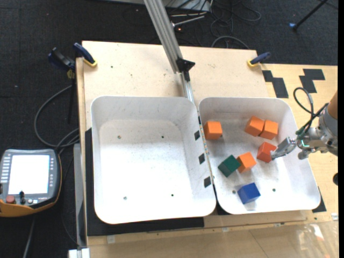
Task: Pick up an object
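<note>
A: Where does the grey two-finger gripper (283, 148) sit?

B: Low over the right shallow white plastic bin (301, 192), reaching in from its right rim. One finger tip lies just beside the red-orange block (265, 151); I cannot tell whether it touches.

A: Open or closed?

B: I cannot tell from this angle.

A: What else is in that bin?

B: A small orange cube (214, 129) near the left wall, two orange cubes (262, 127) touching at the back, an orange cube (247, 161) touching a dark green cube (229, 166), and a blue cube (249, 193) in front. The left white bin (102, 144) adjoins it.
</note>
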Controlling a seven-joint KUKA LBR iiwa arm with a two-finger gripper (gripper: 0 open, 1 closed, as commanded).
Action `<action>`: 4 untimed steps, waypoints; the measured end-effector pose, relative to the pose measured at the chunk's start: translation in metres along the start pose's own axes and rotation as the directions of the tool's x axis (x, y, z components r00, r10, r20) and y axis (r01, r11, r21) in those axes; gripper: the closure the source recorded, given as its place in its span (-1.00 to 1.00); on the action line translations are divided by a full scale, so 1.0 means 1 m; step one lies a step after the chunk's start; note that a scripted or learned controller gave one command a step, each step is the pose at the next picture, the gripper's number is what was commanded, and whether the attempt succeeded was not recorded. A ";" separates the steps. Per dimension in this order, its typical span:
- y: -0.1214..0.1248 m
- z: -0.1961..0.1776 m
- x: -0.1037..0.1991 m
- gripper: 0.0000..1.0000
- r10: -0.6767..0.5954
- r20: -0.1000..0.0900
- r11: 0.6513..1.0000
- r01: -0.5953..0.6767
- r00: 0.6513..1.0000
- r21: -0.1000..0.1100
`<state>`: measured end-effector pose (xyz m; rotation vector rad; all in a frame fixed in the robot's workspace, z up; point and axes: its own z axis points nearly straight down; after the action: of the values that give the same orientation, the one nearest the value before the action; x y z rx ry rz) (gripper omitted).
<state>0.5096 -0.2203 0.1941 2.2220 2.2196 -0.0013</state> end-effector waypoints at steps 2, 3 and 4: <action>0.000 0.000 0.000 -1.00 0.000 0.000 1.000 0.000 1.000 0.000; 0.000 0.000 0.000 -1.00 0.000 0.000 1.000 0.000 1.000 0.000; 0.000 0.000 0.000 -1.00 0.000 0.000 1.000 0.000 1.000 0.000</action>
<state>0.5096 -0.2203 0.1941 2.2220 2.2197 -0.0013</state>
